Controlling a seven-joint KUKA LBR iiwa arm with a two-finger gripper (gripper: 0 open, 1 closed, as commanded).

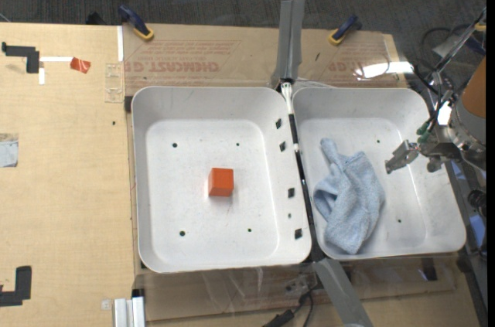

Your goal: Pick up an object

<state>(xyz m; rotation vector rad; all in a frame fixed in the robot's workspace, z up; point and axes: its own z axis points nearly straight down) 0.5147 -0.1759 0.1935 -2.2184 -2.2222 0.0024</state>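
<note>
Two shallow white bins sit side by side on the surface. The left bin holds a small orange block, lying alone near the middle of its floor. The right bin holds a crumpled light-blue cloth, spread along its left half from near the middle down toward the front wall.

The gripper hangs over the right side of the right bin, reaching in from the right, just beside the cloth but apart from it. Nothing shows between its fingers; how wide they stand cannot be told from this angle, since they are small and dark against the arm's hardware.

Either thing would satisfy the task, and the cloth is the nearer. It looks soft, light and limp: it should bunch under a pinch, not slip, and it cannot be hurt by a firm squeeze. The best hold is probably on one of the raised folds, such as the ridge along its upper part, where the fabric stands up from the bin floor. The block looks stiff and light, with flat sides that would take a square pinch across two opposite faces.
</note>
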